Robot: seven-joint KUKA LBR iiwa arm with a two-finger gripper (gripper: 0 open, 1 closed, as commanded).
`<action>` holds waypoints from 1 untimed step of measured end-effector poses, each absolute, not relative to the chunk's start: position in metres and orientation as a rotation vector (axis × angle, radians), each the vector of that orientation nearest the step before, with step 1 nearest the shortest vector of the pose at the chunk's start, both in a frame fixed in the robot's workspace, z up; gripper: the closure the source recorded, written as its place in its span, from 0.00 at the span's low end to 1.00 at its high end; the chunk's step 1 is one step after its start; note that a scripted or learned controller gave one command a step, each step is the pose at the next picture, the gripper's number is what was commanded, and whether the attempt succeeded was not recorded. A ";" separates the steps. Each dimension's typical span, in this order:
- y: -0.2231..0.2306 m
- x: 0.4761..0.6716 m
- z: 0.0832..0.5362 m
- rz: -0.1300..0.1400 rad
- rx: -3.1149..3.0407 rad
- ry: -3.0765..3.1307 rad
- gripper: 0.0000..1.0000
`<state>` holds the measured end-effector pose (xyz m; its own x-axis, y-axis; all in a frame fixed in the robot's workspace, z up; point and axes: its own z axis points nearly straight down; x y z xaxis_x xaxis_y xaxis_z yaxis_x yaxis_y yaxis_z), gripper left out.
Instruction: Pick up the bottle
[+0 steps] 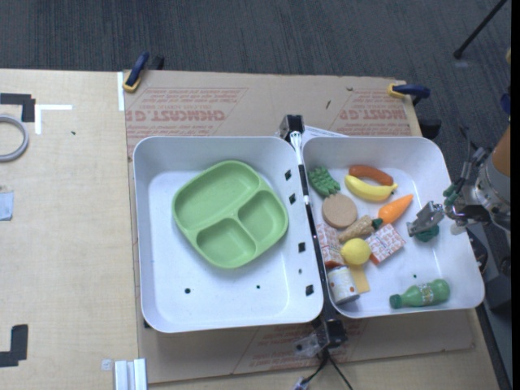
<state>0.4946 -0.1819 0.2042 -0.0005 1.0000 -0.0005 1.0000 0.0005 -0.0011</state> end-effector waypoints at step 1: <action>-0.182 0.495 0.214 0.003 -2.222 -2.222 1.00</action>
